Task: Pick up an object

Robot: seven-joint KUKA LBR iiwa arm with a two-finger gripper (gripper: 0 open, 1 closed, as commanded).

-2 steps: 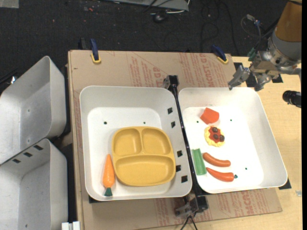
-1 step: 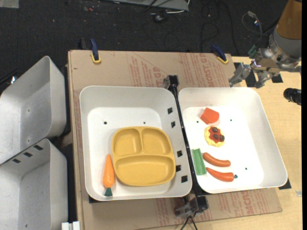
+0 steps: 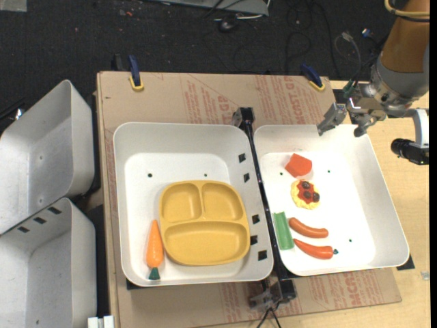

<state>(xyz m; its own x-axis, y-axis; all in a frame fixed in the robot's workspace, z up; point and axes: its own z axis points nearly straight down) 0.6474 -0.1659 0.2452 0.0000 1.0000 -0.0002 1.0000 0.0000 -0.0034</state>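
Note:
My gripper (image 3: 343, 124) hangs above the far edge of the right bin (image 3: 382, 203), its two fingers spread open with nothing between them. Below and left of it in that bin lie a red block (image 3: 298, 164), a small yellow pastry with dark red berries (image 3: 306, 193), a green stick (image 3: 282, 229), a sausage (image 3: 308, 228) and a red chili pepper (image 3: 315, 250). The left bin (image 3: 133, 183) holds a yellow divided tray (image 3: 203, 223) and an orange carrot (image 3: 155, 246).
The two bins sit side by side on a cardboard-covered bench (image 3: 205, 94), joined by a black clamp strip (image 3: 254, 176). Two spare white bins (image 3: 41, 183) stand off the bench at the left. Cables lie on the dark floor behind.

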